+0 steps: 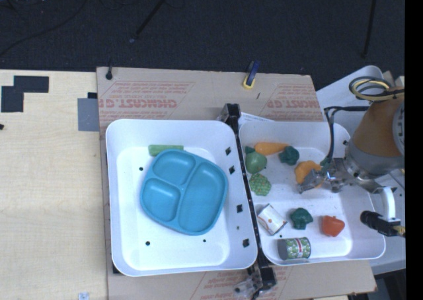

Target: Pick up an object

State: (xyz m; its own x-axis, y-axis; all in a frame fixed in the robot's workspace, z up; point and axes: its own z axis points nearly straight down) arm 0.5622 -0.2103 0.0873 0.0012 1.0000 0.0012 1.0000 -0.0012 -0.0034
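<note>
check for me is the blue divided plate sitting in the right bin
No, the blue divided plate lies in the left bin.

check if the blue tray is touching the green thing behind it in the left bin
Cannot tell. In the camera view the blue tray overlaps the near edge of the green thing, so no gap shows, but the tray's rim may just hide it.

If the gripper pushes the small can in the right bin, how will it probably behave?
The can lies on its side near the right bin's front wall, so it will probably roll when pushed across its axis. It looks like rigid metal, so it should not deform. Its smooth round surface may slip between fingers.
</note>
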